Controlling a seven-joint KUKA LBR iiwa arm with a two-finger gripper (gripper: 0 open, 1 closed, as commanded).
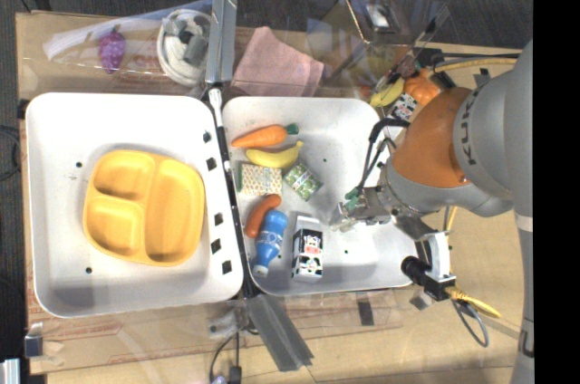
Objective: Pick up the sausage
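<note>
You risk lifting the blue bottle (268, 240) touching the sausage (261, 214) at lower centre; whether the gripper (355, 208) is spread, I cannot tell.

Single fixed camera, mounted above the bench, looking down at a slant. Both shallow white plastic bins (45, 192) within frame, left and right, at moderate range. Grey arm with orange band (453, 151) entering from the right. Dark floor beyond far edge.
</note>
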